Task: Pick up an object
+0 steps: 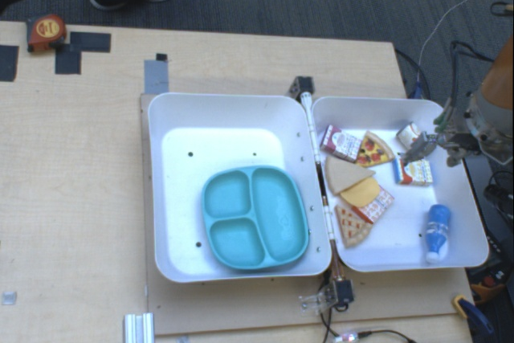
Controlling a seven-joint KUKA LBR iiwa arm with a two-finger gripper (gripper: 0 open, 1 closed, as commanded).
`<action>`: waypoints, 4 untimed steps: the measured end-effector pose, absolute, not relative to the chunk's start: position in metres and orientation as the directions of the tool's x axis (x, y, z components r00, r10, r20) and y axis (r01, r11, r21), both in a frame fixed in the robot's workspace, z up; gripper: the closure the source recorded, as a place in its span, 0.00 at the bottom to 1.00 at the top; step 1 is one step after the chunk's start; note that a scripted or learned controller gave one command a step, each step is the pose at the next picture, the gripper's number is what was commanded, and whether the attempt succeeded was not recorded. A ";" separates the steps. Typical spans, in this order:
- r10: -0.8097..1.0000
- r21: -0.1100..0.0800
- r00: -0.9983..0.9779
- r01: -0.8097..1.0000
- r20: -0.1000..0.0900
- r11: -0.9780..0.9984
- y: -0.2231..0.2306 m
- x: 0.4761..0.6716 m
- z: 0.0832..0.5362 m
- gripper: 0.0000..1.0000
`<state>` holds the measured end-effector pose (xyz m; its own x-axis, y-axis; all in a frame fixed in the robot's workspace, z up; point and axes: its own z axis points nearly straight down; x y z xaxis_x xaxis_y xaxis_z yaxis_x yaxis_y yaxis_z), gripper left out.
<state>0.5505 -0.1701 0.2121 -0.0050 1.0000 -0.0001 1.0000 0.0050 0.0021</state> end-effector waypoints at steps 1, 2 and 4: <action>1.000 0.013 -0.004 1.000 -0.004 0.004 -0.181 0.574 0.099 0.00; 1.000 0.018 -0.004 1.000 -0.007 0.004 -0.182 0.576 0.110 1.00; 1.000 0.004 -0.007 1.000 0.000 0.007 -0.133 0.670 0.103 1.00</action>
<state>0.6697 -0.1329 0.1026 -0.0070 1.0000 -0.0005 1.0000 0.0070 0.0043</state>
